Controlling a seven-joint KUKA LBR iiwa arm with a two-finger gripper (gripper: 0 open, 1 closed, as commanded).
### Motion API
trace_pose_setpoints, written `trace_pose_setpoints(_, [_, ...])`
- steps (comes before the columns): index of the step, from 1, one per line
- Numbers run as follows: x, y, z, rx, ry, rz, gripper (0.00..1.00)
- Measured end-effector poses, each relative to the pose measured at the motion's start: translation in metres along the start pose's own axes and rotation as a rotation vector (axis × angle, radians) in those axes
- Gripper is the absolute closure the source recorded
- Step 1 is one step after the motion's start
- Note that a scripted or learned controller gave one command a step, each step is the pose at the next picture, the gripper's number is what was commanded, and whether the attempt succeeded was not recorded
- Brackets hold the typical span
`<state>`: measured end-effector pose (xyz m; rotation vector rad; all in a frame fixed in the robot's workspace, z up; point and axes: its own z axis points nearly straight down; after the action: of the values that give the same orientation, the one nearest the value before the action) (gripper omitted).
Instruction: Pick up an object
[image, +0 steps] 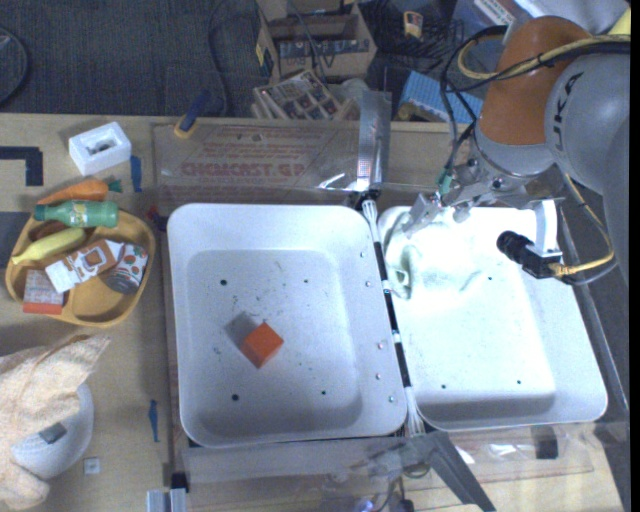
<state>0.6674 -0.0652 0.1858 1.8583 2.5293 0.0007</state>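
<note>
Orange cube (264, 345) sits in the left bin (200, 240), lower centre of frame; end effector (455, 195) hangs over the right bin's (560, 400) upper-left corner, grip state impossible to tell.

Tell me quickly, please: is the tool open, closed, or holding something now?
Tool: cannot be told; it is above the right bin.

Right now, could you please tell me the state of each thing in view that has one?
orange block: lying loose in the left bin, not held.
hand: poised over the right bin's far-left corner, away from the block.
yellow bowl: on the bench, heaped with toy food.
green bottle: lying on its side in the bowl.
</note>
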Motion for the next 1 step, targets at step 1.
trace_pose_setpoints(1, [0.0010, 0.0003, 0.0002, -0.002, -0.001, 0.214, 0.00])
